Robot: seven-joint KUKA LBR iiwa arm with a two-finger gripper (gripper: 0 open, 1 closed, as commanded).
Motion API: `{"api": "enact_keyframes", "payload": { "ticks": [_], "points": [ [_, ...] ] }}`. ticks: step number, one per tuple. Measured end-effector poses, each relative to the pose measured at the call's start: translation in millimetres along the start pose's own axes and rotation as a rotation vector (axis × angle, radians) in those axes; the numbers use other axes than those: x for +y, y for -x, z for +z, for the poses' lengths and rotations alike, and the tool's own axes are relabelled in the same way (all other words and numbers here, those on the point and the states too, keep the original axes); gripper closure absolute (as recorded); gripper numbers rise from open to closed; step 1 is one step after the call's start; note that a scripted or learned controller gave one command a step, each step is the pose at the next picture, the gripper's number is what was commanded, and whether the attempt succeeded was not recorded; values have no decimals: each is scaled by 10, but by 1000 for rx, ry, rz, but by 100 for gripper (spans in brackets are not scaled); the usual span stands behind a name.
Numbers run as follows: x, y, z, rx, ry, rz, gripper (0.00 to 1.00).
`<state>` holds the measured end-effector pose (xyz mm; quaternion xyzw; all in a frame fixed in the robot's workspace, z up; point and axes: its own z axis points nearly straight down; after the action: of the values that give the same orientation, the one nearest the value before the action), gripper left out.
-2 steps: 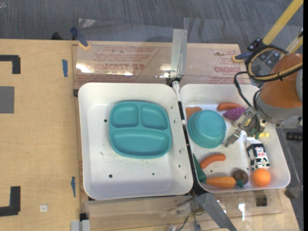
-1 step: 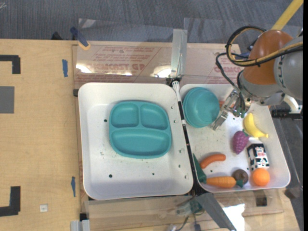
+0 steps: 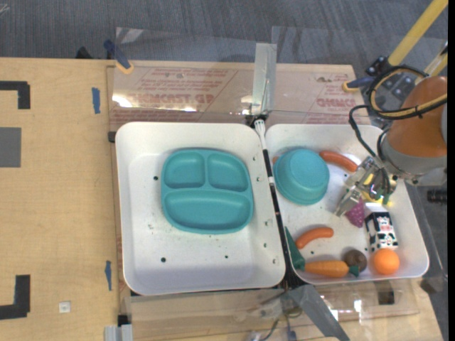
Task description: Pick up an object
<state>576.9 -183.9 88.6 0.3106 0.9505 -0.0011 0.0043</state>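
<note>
— Where's the gripper [image 3: 353, 199]?

— Low in the right bin [image 3: 416, 212], its fingers spread, tips beside a small purple toy [image 3: 356, 214]. Nothing sits between them.

— And around it?

— A black-and-white cow toy [image 3: 381, 232] just right, an orange [image 3: 386, 261] and a brown ball [image 3: 354, 260] near the front wall, with a carrot [image 3: 326, 268] and a hot dog [image 3: 313, 236]. The teal bowl [image 3: 303, 175] lies left, another sausage [image 3: 338, 160] behind it. The left bin [image 3: 135, 212] holds a teal divided plate [image 3: 207, 191].
</note>
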Motion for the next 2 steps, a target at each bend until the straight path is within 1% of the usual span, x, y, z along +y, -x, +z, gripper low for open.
{"api": "enact_keyframes", "payload": {
  "ticks": [1, 2],
  "points": [
    [321, -11, 4, 1, 0, 459, 0],
    [821, 380, 5, 33, -42, 416, 0]
  ]
}}
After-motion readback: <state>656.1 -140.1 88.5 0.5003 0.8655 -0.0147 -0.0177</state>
